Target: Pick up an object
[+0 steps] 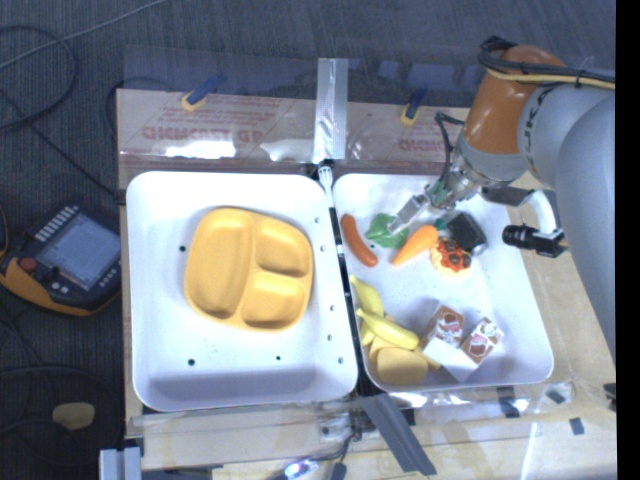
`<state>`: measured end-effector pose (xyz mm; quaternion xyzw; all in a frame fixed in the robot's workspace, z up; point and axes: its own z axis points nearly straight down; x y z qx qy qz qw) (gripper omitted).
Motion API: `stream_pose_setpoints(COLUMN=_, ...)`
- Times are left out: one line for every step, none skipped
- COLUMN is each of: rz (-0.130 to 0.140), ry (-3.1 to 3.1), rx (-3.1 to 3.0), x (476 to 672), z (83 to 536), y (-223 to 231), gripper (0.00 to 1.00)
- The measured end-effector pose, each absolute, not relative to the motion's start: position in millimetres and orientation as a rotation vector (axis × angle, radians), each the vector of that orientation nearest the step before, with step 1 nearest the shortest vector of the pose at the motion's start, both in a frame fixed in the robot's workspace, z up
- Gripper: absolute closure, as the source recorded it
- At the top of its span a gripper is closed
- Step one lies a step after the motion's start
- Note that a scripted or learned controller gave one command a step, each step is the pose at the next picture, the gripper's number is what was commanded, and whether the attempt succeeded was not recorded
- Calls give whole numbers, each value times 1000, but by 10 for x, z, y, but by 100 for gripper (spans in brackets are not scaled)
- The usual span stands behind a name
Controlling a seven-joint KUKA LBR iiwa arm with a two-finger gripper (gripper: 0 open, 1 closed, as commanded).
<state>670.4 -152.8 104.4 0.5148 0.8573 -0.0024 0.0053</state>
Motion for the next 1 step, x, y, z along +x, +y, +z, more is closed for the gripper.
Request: stream_pose_setpoints(rz=-1, ry=2747, rx=1501, x=6511, z=894, y=-1262, gripper=0)
